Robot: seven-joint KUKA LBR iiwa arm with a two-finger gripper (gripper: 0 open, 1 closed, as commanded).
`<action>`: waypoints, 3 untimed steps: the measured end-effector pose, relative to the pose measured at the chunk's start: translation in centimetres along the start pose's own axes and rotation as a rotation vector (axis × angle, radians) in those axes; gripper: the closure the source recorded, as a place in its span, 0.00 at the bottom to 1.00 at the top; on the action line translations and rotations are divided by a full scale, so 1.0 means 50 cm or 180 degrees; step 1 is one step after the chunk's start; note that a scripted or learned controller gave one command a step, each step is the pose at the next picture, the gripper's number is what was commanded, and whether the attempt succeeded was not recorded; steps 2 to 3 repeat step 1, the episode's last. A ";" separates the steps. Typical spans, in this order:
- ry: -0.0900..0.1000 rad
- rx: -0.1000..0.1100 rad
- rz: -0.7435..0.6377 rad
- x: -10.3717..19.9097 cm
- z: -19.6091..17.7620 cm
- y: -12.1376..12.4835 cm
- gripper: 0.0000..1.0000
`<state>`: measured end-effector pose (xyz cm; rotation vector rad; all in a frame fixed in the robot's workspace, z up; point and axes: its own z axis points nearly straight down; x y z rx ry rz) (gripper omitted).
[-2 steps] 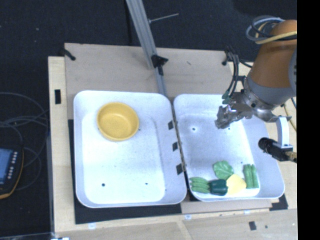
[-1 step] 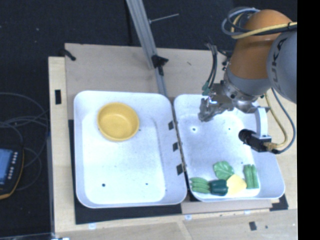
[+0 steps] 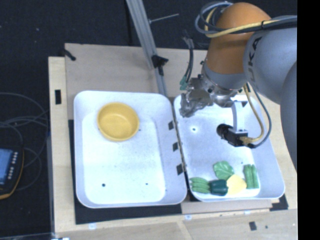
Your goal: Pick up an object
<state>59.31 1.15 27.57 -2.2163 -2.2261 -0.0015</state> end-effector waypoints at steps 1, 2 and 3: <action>-0.0001 0.0005 0.0005 0.104 0.030 0.017 1.00; -0.0001 0.0005 0.0005 0.104 0.030 0.017 1.00; -0.0001 0.0005 0.0005 0.104 0.030 0.017 1.00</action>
